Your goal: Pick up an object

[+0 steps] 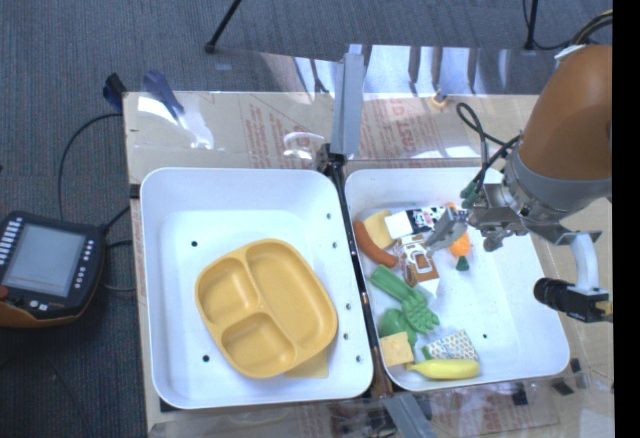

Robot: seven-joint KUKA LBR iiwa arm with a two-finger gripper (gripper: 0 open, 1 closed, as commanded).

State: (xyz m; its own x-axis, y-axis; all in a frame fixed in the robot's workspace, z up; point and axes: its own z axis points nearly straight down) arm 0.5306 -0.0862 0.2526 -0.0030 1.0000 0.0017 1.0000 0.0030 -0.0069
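Clutter fills the right white plastic bin (540, 346): yellow banana (443, 368) nearest you, green toy hand (405, 297) beyond, small orange piece (459, 246) farthest. Whether your gripper (452, 224) is released or clenched, I cannot tell; pick an isolated target and descend straight.

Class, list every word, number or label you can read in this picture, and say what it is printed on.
No text here is legible.
Red print on the brown cardboard sheet behind the bins: blurred.
Small brown-and-white printed packet in the right bin: too small.
Handheld grey control pendant screen: nothing readable.
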